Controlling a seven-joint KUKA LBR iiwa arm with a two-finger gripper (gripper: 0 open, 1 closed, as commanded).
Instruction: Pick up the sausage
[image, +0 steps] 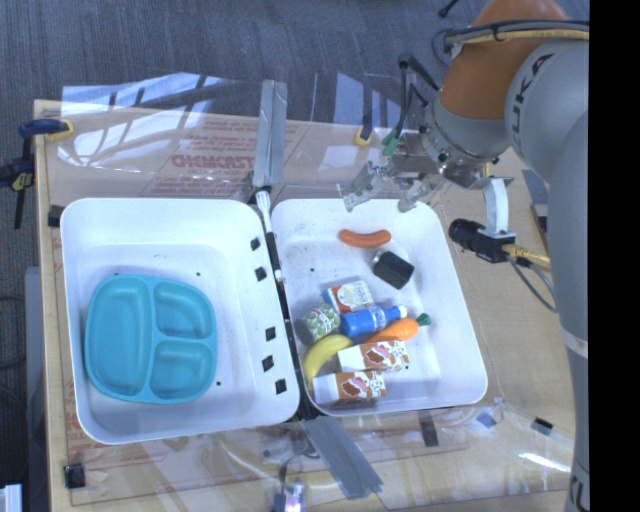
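Observation:
The sausage (365, 238) is a small orange-brown link lying flat near the back of the right bin (455, 300). My gripper (380, 194) hangs above the bin's back rim, a little behind and above the sausage, with its two fingers spread open and nothing between them. The left fingertip (350, 199) and the right fingertip (408, 203) stand on either side of the sausage's line, clear of it.
In the right bin lie a black block (394, 268), a blue bottle (372, 320), a carrot (398, 331), a banana (324, 353), a green can (321, 321) and several small cartons (350, 296). The left bin (100, 240) holds a teal divided plate (150, 338).

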